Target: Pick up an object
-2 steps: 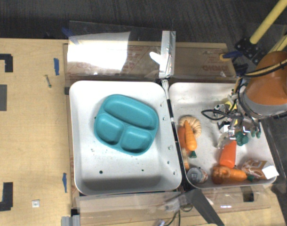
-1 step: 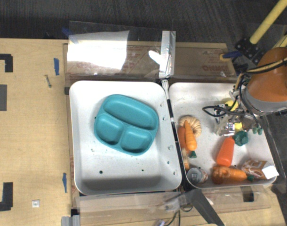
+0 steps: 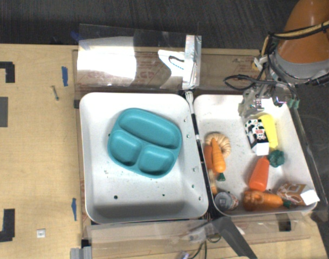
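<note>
My gripper [image 3: 254, 104] hangs over the far end of the right bin [image 3: 221, 109], just above a black-and-white box [image 3: 255, 131] and a yellow block [image 3: 269, 129] lying side by side. Nothing shows in its grasp. Further down the bin lie a green piece [image 3: 276, 157], an orange carrot [image 3: 259, 174], a second carrot [image 3: 217, 156] across a ridged tan pastry [image 3: 223, 142], and a third carrot [image 3: 266, 199] by the near wall.
The left bin [image 3: 100, 188] holds a teal divided plate [image 3: 144, 142]. A grey round lid [image 3: 224, 200], a brown packet [image 3: 292, 190] and a white piece [image 3: 310, 197] crowd the right bin's near end. Clear plastic sheeting [image 3: 132, 61] lies behind the bins.
</note>
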Available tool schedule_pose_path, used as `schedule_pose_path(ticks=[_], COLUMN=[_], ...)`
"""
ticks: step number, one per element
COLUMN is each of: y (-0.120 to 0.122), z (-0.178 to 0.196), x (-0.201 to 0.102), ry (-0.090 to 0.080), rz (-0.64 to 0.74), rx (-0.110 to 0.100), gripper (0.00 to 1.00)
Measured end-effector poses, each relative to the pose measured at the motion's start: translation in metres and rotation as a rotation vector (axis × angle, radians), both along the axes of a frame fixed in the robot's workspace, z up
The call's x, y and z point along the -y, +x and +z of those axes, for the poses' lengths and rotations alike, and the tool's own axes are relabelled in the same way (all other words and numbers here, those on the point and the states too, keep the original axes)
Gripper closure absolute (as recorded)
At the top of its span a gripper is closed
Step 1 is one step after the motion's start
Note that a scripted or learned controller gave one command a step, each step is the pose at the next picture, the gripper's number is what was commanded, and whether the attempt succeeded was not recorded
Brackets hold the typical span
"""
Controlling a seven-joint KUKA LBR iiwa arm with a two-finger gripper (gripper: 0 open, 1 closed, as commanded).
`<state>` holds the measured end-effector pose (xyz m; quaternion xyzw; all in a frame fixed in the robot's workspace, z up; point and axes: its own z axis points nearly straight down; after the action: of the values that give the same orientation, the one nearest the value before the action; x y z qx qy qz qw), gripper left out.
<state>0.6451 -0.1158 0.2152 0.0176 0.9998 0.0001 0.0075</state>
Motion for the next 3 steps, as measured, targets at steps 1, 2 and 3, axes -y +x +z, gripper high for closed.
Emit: schedule_pose_path(ticks=[1, 2, 3], y=[-0.015, -0.015, -0.057], z=[0.027, 0.027, -0.108], x=[0.06, 0.059, 0.071], ry=[-0.008, -0.006, 0.001], rz=[0.569, 0.57, 0.32], rx=[-0.004, -0.005, -0.017], gripper=[1.0, 0.0, 0.0])
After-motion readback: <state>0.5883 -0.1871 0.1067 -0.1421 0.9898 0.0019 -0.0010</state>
